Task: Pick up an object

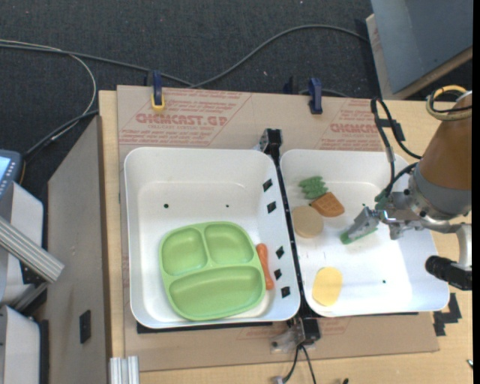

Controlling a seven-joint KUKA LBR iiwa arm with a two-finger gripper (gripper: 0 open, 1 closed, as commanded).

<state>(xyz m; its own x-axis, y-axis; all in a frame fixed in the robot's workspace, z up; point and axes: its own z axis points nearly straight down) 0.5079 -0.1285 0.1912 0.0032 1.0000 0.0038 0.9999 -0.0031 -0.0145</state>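
Right bin [420,304]: my hand [365,225] low at centre, fingers closed on a green item [354,235], lifted out clear of the tan disc [307,222], orange wedge [327,204] and yellow piece [327,286] to its left, open floor toward the near wall.

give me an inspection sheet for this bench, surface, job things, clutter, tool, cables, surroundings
surface: cardboard-covered bench bearing left bin and right bin side by side
job's things: right bin holds green leafy piece, orange wedge, tan disc, yellow disc, green piece; left bin holds green divided plate with orange carrot at its right rim
clutter: nothing seen
grippers: tool low over right bin, beside the green piece; grasp unclear
cables: black cables on floor behind bench; another along the arm
surroundings: yellow clamp and blue clamp on back edge; dark carpet
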